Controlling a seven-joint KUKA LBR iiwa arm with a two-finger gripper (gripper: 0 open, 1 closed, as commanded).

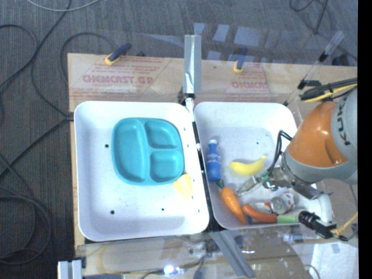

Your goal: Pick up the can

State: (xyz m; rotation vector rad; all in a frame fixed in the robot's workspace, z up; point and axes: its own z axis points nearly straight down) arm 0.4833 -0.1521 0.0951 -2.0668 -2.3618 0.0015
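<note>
step: closing on can | can (283, 203) lies just right of the carrots (247, 208), low in the right bin (244, 115) | gripper (268, 182) just above-left of it, jaw state can't be told | descend centred, clear of carrots, squeeze across its sides.

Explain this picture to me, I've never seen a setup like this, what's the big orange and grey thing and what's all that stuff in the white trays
You are looking down at a slant from a camera fixed above a bench. The orange and grey shape is a robot arm reaching in from the right; its gripper hangs low over the right bin. That bin holds a blue bottle, a yellow banana, two orange carrots and a small can lying by the arm. The left bin holds a turquoise divided tray and a pale yellow piece beside it. I cannot see anything held between the fingers.
</note>
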